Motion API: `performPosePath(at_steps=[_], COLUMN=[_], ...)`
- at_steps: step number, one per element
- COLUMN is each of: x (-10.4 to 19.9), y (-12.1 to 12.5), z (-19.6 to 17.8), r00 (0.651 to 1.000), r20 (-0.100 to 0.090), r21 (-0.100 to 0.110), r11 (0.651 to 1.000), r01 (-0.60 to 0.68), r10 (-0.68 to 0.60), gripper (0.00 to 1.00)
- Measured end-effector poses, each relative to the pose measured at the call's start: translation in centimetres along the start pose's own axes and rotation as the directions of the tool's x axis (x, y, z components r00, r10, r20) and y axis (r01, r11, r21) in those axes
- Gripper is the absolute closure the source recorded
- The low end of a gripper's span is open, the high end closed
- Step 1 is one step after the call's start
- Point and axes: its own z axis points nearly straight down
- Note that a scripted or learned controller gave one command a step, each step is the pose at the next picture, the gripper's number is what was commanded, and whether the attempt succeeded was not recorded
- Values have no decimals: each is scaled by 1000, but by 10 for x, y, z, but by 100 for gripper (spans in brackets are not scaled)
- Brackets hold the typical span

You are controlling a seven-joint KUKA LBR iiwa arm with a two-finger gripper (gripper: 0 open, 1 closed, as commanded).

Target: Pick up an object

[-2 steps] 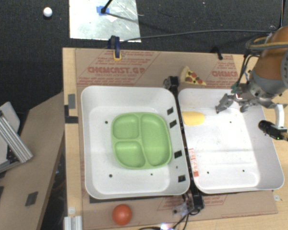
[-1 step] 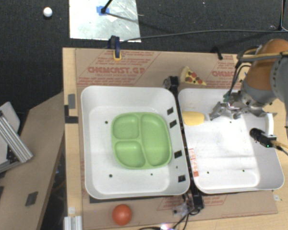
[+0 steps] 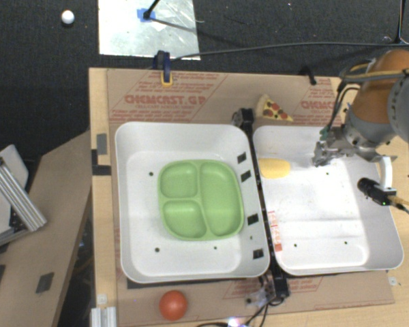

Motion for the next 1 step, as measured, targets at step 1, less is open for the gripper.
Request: performPosePath(at_steps=[1], x=[-9], y=[3], z=[-49], r00=[1000], r20=[1], r21=[-1], r11=[1000], r01=[-3], r10=[3], gripper=[100])
